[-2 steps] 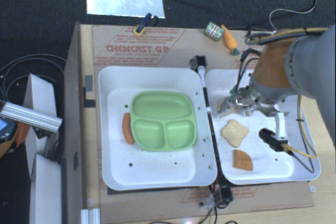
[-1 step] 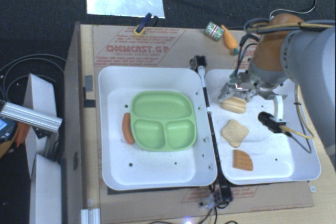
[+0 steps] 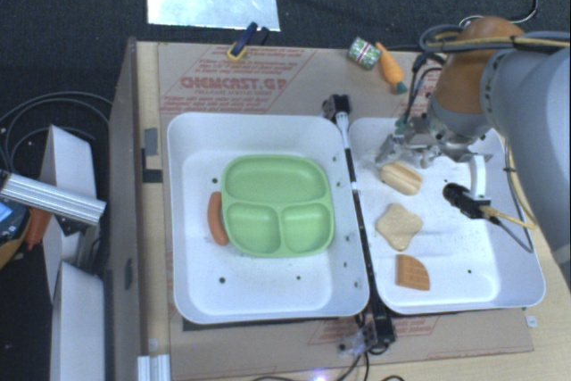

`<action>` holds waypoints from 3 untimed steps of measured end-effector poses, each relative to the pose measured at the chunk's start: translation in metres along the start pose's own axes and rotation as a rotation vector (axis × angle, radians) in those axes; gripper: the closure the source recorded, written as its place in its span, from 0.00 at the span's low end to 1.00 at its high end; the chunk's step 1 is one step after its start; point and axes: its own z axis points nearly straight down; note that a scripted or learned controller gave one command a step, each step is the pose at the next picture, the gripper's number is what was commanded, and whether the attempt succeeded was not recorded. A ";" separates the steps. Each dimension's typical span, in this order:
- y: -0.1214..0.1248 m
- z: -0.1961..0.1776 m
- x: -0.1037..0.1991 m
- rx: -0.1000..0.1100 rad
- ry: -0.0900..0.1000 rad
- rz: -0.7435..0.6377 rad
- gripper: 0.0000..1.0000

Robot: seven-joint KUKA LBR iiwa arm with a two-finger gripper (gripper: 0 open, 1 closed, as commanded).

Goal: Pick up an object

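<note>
Risk of a glancing or missed grasp is noted first: the bread roll (image 3: 401, 179) is rounded and lies at a slant on the floor of the right bin (image 3: 464, 254), so an off-centre descent is judged likely to nudge or roll it aside rather than capture it. A second hazard is judged to be the bin wall just left of the roll, which could be struck or could pin the roll if it is pushed that way. The toast-shaped piece (image 3: 398, 226) lies just in front of the roll, apart from it, and the ridged wafer (image 3: 412, 272) farther in front again; neither is judged close enough to be caught in the same closure. The end effector (image 3: 412, 154) is seen just behind the roll, toward the far rim, very close to its far end or overlapping it from this slanted view; contact cannot be confirmed. Whether the end effector is wide or narrow cannot be told, and nothing is seen held in it. The roll is taken as the likely target and is recorded as resting in the bin, not lifted.
</note>
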 end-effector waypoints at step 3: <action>-0.021 -0.010 0.009 -0.001 0.000 0.000 0.00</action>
